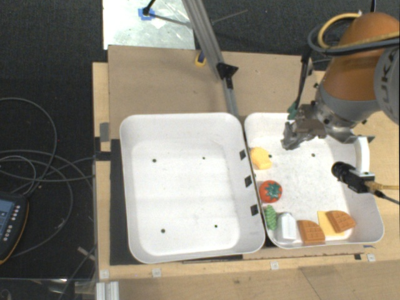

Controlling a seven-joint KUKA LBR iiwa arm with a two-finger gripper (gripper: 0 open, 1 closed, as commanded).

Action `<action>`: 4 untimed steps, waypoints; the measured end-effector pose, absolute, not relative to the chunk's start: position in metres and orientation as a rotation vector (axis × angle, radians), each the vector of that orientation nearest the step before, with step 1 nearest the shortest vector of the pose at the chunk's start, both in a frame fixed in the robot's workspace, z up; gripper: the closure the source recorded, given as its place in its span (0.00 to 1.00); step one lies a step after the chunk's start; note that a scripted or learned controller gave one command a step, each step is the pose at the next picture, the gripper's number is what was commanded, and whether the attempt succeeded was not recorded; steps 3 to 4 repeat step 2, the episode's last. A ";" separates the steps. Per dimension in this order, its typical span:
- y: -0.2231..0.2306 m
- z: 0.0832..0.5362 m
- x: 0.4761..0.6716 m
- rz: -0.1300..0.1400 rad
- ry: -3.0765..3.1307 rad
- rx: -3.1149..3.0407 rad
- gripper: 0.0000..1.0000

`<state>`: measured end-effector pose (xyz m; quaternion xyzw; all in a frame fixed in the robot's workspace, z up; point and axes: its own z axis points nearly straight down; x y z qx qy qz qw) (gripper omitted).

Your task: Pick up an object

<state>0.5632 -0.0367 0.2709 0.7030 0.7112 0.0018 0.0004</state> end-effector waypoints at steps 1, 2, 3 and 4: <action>0.005 0.267 0.578 0.004 2.232 2.210 1.00; 0.060 0.259 0.586 0.004 2.233 2.209 1.00; 0.060 0.259 0.586 0.004 2.233 2.209 1.00; 0.060 0.259 0.586 0.004 2.233 2.209 1.00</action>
